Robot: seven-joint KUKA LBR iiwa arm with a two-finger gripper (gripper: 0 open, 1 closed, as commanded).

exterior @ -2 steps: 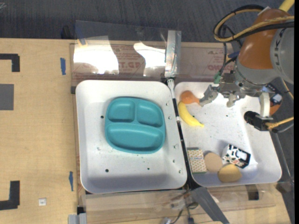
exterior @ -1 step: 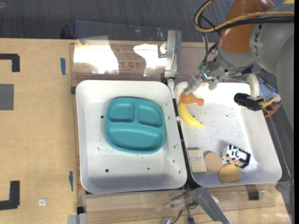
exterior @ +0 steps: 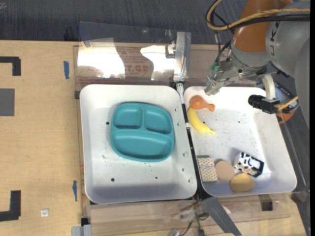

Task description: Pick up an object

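From above we see the gripper (exterior: 212,85) hovering at the right bin's (exterior: 275,146) far-left corner, its state impossible for us to tell, just beyond the orange toy (exterior: 201,103) and banana (exterior: 199,122), while a teal plate (exterior: 142,131) fills the left bin (exterior: 93,146).

The right bin (exterior: 275,132) has open white floor across its middle and right side. Its left wall is crowded by a yellow banana (exterior: 199,122) with an orange toy (exterior: 201,103) just beyond it. The near edge is blocked by a small patterned packet (exterior: 206,169), two tan eggs (exterior: 232,176) and a black-and-white object (exterior: 249,164). In the left bin (exterior: 91,132), a teal divided plate (exterior: 142,131) fills the centre, leaving free margins around it.
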